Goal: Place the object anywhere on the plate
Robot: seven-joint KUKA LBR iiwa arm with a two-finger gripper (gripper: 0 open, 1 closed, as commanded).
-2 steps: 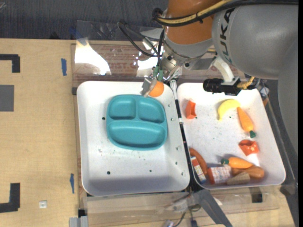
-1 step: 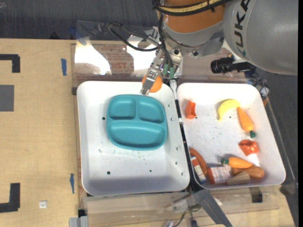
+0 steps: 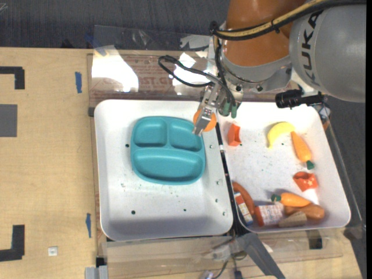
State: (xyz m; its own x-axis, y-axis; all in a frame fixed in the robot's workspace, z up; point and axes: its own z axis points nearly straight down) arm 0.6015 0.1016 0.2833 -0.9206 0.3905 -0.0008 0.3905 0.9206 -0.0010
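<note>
A teal divided plate [image 3: 168, 156] lies in the left white bin [image 3: 116, 202]. My gripper [image 3: 204, 121] hangs over the plate's upper right corner, close to the wall between the two bins. A small orange object [image 3: 207, 120] sits between its fingers, and the gripper is shut on it. The object is above the plate's rim, and I cannot tell whether it touches the plate. The grey arm with its orange band [image 3: 261, 22] comes in from the upper right.
The right bin [image 3: 334, 173] holds an orange-red piece [image 3: 233, 133], a yellow banana [image 3: 280, 132], a carrot [image 3: 301, 146], a red item [image 3: 306, 181], another carrot [image 3: 293, 200], a sausage [image 3: 244, 197] and a small bottle [image 3: 270, 214]. Cables [image 3: 180, 68] loop behind the gripper.
</note>
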